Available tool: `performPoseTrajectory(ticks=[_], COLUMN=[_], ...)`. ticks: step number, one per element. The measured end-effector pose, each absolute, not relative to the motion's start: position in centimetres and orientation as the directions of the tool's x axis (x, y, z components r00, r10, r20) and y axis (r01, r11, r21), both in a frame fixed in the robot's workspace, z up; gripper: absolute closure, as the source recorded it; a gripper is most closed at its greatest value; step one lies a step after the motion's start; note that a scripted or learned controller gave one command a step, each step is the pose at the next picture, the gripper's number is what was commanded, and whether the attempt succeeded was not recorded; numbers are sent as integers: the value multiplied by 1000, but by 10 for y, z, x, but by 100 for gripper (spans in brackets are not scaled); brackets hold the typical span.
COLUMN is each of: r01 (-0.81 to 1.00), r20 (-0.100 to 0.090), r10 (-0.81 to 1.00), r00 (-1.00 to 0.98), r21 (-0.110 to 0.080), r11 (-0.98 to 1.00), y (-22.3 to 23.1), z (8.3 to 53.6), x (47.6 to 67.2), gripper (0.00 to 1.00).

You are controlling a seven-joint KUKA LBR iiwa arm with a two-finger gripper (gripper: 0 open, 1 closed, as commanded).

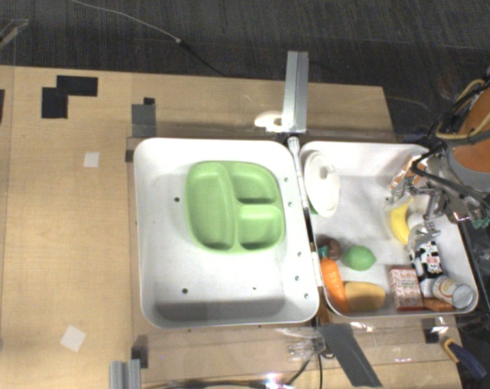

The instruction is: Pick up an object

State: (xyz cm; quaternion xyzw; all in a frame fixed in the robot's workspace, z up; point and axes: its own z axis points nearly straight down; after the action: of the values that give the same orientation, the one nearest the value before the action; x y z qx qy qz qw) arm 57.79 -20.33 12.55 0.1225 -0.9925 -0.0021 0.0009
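Two white bins (159, 217); one green divided plate (232, 205); one carrot (333, 279); one banana (399, 223).

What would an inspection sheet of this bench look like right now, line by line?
Surface: wooden bench bearing two white bins side by side, left bin and right bin.
Job's things: in the right bin, banana, green ball, carrot, bread roll, red-and-white carton, white lid.
Clutter: green divided tray in the left bin.
Grippers: pincer over the right bin's right side, beside the banana; finger state unclear.
Cables: thin cable across the dark floor above the bench; wires at the arm's wrist.
Surroundings: dark carpet; black marks on the bench's upper left.
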Motion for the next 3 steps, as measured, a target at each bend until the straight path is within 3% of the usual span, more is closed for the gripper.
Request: performPoseTrajectory(ticks=[1, 2, 3], r01=[-172, -177, -178], r20=[-17, -32, -32], r10=[-172, -178, -178], r00=[-985, -984, -983], r21=[-7, -13, -13], r11=[985, 984, 984], y=[-199, -198, -198], z=[91, 106, 106], x=[573, 578, 578], gripper=[0, 100, 0])
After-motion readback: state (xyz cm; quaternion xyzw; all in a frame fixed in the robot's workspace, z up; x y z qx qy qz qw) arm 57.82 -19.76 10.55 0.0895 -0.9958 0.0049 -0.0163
